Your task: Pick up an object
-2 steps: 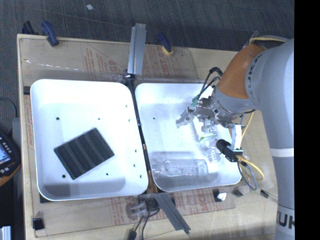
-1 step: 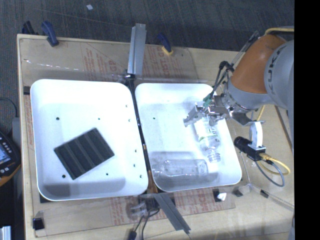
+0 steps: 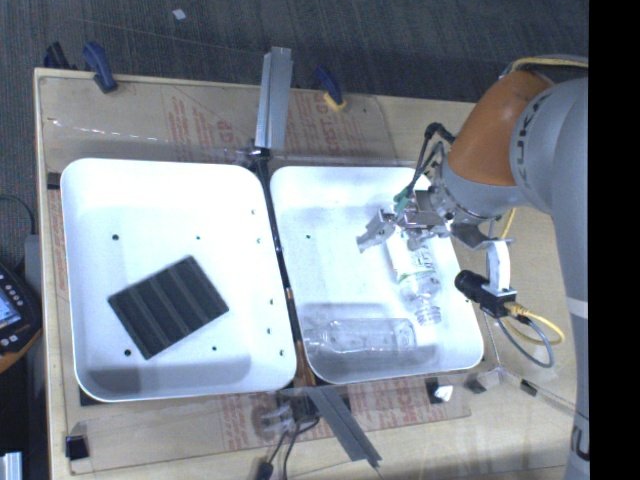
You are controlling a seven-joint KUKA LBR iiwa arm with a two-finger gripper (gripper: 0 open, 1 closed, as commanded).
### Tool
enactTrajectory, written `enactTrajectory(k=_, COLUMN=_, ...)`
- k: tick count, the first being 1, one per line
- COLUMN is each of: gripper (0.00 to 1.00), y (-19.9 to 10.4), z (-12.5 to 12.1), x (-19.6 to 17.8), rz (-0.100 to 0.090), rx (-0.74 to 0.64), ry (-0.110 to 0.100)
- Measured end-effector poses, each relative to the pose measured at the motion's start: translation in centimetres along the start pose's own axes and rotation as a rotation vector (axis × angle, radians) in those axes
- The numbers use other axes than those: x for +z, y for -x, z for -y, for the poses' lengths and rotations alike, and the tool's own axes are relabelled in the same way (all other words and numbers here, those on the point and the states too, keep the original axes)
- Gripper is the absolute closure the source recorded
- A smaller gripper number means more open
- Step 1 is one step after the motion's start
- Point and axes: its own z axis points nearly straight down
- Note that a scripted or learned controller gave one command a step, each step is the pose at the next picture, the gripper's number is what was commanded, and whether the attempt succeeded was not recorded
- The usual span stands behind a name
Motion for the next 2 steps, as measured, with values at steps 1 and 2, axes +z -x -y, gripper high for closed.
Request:
enactTrajectory(k=1, gripper=0.0, y=0.8, z=2.44, x=-1.82, rz=-0.001, rx=0.082, ry=0.0)
enactTrajectory(k=2, gripper=0.0, y=0.8, z=2.44, x=-1.81, rz=-0.001, rx=0.083, ry=0.0)
